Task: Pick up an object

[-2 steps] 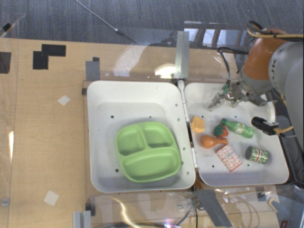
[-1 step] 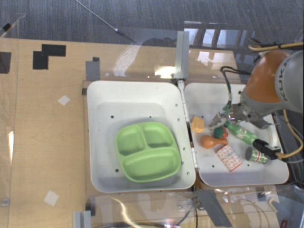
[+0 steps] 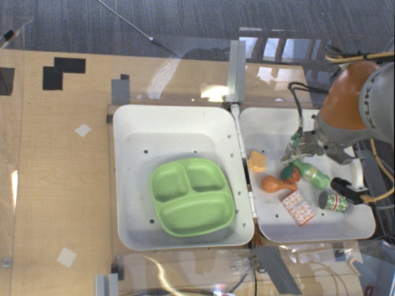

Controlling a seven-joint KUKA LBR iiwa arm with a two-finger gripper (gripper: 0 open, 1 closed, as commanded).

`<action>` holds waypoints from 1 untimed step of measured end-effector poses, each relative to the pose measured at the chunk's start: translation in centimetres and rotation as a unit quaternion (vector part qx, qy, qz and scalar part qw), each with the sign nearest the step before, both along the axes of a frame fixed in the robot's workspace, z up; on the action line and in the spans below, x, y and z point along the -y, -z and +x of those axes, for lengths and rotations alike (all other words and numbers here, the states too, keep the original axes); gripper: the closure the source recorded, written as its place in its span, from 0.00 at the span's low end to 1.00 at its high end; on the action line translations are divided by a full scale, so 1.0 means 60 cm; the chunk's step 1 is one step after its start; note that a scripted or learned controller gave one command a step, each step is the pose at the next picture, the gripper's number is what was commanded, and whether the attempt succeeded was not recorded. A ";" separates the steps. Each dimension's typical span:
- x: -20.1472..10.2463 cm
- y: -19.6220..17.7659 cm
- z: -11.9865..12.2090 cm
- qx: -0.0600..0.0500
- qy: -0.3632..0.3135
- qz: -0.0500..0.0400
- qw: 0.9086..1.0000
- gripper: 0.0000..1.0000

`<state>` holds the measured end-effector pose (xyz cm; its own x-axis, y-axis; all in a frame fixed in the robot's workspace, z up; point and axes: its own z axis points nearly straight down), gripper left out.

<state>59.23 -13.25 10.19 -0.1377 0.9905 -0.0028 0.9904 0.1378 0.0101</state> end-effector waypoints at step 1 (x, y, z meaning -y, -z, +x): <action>-0.152 -0.141 0.041 -0.002 0.026 0.001 1.000 1.00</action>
